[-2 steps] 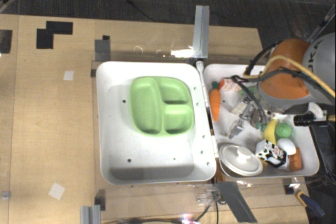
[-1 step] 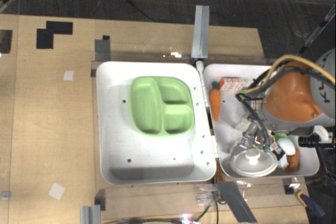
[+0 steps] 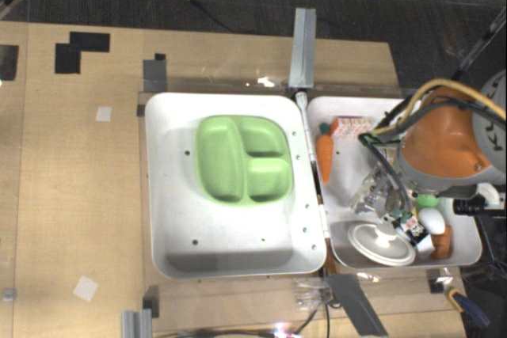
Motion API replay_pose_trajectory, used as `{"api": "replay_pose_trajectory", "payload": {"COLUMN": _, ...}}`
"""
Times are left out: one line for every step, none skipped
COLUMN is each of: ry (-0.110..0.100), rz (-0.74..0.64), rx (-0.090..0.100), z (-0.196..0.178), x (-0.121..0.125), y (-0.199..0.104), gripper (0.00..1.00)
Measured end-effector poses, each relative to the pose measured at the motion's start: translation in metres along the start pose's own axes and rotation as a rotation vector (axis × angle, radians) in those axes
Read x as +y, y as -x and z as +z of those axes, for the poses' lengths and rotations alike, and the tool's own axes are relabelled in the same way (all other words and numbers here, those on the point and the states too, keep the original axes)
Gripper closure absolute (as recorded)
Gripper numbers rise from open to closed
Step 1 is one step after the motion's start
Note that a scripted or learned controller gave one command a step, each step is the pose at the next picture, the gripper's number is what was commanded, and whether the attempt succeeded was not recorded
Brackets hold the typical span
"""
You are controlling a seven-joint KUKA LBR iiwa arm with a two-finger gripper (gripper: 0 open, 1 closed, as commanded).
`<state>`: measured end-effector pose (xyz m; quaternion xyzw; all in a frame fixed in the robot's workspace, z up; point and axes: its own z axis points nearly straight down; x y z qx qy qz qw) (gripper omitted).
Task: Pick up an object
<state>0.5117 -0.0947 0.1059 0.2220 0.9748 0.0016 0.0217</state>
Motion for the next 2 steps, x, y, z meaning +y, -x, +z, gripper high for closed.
{"api": "replay_pose_trajectory", "payload": {"ry": -0.006, "rz": -0.313, "rx": 0.029, "z": -0.116, "x": -0.039, "y": 0.072, "gripper": 1.0}}
{"api": "replay_pose_trajectory", "payload": {"ry": -0.003, "rz": -0.403, "rx": 0.039, "z": -0.067, "x": -0.032, "y": 0.027, "gripper": 1.0}}
